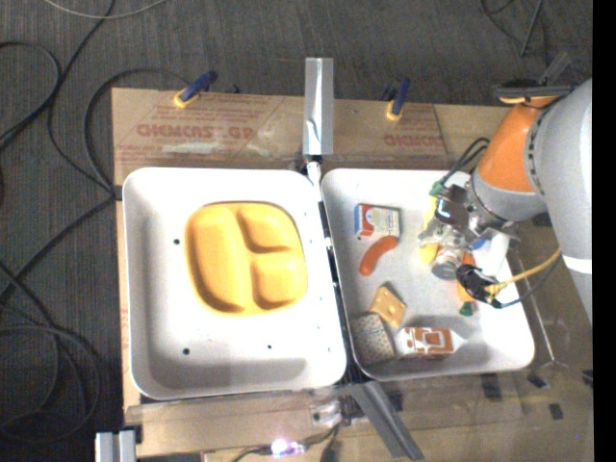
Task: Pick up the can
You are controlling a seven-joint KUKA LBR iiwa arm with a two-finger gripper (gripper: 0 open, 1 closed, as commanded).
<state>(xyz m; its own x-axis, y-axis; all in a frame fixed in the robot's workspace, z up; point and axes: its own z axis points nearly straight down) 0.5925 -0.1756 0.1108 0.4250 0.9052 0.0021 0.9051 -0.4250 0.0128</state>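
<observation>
- the two-finger gripper (449, 243) of the grey arm with the orange band (505, 166) is seen low over the right white bin (337, 258), toward that bin's 3 o'clock side.
- a small silvery cylindrical can (446, 261) is judged to lie directly beneath the gripper, at about 3 o'clock from the orange sausage-shaped toy (377, 254); its outline is blurred and partly covered by the wrist hardware.
- jaw state: it cannot be told whether the jaws are apart, together or clamped on the can; the tips are hidden in clutter.
- risk: a round metal wall could be squeezed out sideways if it is pinched off-centre; a roll toward the 3 o'clock bin wall would be expected.
- risk: a small yellow piece (430, 226), at 11 o'clock from the can, and a green piece (467, 307), at 5 o'clock, lie near; either could be caught instead or nudged.
- risk: the loose black and yellow cabling (496, 292) at 4 o'clock of the gripper could be snagged on the bin rim during a lift.
- the red-and-white carton (377, 220), tan cracker-like piece (388, 304), grey sponge-like block (371, 336) and small red-and-white box (427, 341) are well apart and judged no hazard.
- the yellow divided tray (248, 257) in the left white bin (154, 354) is not involved.
</observation>
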